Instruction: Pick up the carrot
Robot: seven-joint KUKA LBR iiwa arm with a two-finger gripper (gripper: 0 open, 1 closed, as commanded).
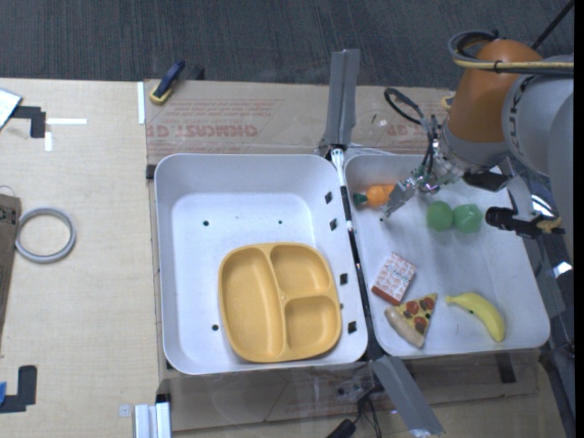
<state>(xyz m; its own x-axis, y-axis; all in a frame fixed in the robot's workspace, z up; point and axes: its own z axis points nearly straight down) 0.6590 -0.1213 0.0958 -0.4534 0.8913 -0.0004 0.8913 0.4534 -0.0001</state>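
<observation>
The carrot is small and orange with a green tip, and it lies in the far left corner of the right bin, close to the divider. My gripper reaches down from the right, its tip at the carrot's right end. The view is too coarse to show whether they touch. The arm's orange band hangs above the bin's back edge.
In the right bin lie a green two-lobed toy, a banana, a pizza slice and a red-and-white packet. The left bin holds a yellow divided plate. A tape roll sits on the bench at left.
</observation>
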